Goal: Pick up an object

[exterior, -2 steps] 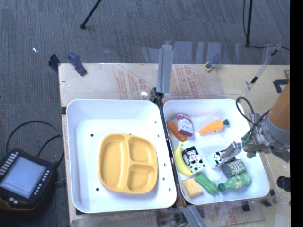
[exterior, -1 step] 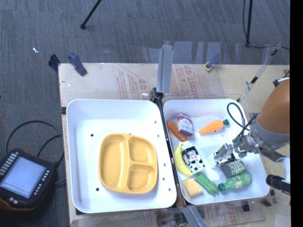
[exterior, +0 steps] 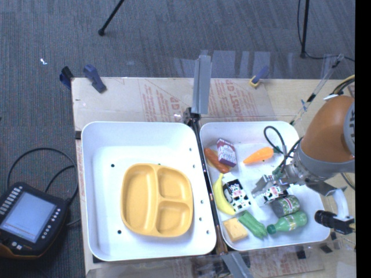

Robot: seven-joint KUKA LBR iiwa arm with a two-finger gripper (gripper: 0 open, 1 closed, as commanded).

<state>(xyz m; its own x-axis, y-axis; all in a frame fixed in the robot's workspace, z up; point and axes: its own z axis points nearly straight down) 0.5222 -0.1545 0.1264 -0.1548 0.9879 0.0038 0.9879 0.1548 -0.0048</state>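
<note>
The gripper (exterior: 271, 188) hangs low in the right bin (exterior: 313, 227), just right of the cow carton (exterior: 236, 194); I cannot tell its state. A small can (exterior: 286, 204) lies touching it, probably light, stiff and smooth, so it may roll; best taken across its sides. Its label is too small to read.

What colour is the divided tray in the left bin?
Yellow; the divided tray shows plainly in the camera view.
</note>
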